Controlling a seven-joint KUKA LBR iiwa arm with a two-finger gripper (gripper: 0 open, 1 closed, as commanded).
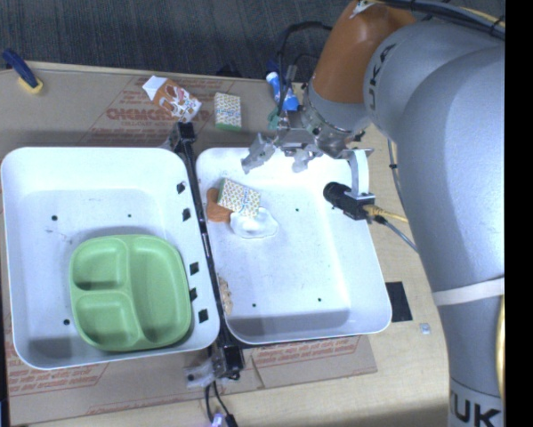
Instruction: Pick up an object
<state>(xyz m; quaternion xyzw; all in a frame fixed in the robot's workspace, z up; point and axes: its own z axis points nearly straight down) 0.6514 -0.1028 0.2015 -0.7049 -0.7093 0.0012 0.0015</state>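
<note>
In the right bin (pixel 337 274), near its back left corner, lies a small heap: a checkered packet (pixel 239 197) on top, an orange object (pixel 215 208) to its left, and a white crumpled item (pixel 254 224) in front. My gripper (pixel 278 157) hangs over the bin's back edge, a little behind and to the right of the heap. Its fingers (pixel 256 156) are spread open with nothing between them. The arm's orange band (pixel 355 47) rises behind it.
The left bin (pixel 35 194) holds a green divided plate (pixel 130 291). Behind the bins on the cardboard lie a snack wrapper (pixel 171 99), a checkered packet (pixel 228 111) and a blue clip (pixel 21 69). A black fitting with a cable (pixel 348 199) juts from the arm over the right bin.
</note>
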